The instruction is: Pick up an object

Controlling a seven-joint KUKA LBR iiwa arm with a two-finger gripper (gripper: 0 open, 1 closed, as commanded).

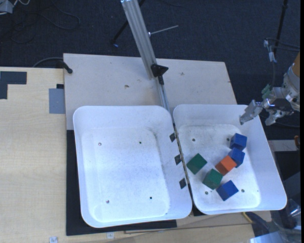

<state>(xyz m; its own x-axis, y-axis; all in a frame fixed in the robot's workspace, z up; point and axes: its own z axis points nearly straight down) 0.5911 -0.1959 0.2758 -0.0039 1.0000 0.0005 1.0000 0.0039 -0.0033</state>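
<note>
Several small cubes lie in the right bin [207, 116]. Two green cubes [196, 163] [213, 178] sit near its middle. An orange cube [226, 164] touches a blue cube [237, 156]. One more blue cube [238, 141] is further back, and a third [227, 190] lies at the front. My gripper [259, 114] hangs over the bin's back right rim, above and apart from the cubes. Its fingers [248, 113] are spread open with nothing between them.
The left bin [121, 161] stands beside the right one, with a row of black clips [176, 158] along their shared edge. A slanted aluminium bar [142, 34] rises from the bench behind the bins. A wooden tabletop [25, 151] lies to the left.
</note>
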